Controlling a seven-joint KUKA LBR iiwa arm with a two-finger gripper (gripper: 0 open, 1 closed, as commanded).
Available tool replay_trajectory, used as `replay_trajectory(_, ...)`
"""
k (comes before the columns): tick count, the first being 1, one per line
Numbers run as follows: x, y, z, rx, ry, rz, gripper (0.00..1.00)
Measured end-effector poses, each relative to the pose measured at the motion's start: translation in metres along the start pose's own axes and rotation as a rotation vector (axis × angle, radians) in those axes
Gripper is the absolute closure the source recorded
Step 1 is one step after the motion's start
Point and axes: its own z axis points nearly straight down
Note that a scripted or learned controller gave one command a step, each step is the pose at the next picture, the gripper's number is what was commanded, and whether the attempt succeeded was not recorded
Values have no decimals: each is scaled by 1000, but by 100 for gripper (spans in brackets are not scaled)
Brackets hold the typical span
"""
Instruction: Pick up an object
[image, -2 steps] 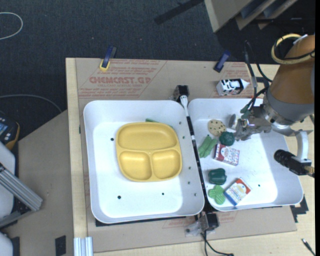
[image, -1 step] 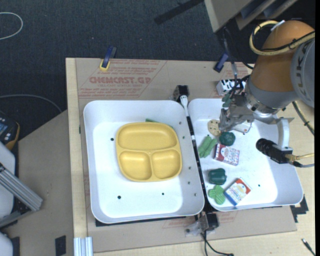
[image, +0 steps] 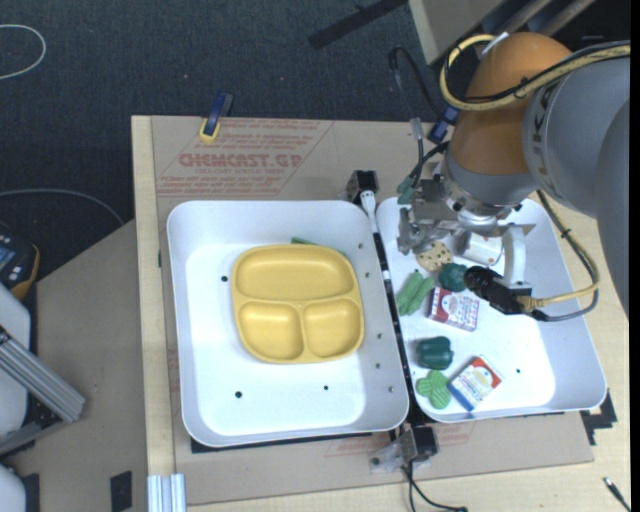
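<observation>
Pincer (image: 428, 232) low over the right bin (image: 560, 385)

Whether it is open or closed, I cannot tell. Just under it lies a small tan block (image: 432, 259), beside a green pod (image: 412, 293) and a card packet (image: 455, 309). The block looks light, stiff and easy to pinch across its flat sides.

This is a robotics lab or test cell. A grey industrial arm (image: 560, 110) with an orange band reaches in from the right over two shallow white bins (image: 195, 300) set side by side on a bare board bench (image: 150, 200) printed with a supplier's name. Loose cables (image: 560, 295) trail about, dark carpet (image: 150, 50) lies beyond, and aluminium framing (image: 35, 385) stands at the near left.
</observation>
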Motion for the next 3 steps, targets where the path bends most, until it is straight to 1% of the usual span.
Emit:
replay_trajectory(1,17,8,-3,0,0,3,100)
replay_trajectory(2,14,-5,-13,6,1,6,100)
replay_trajectory(3,9,1,-19,0,-1,5,100)
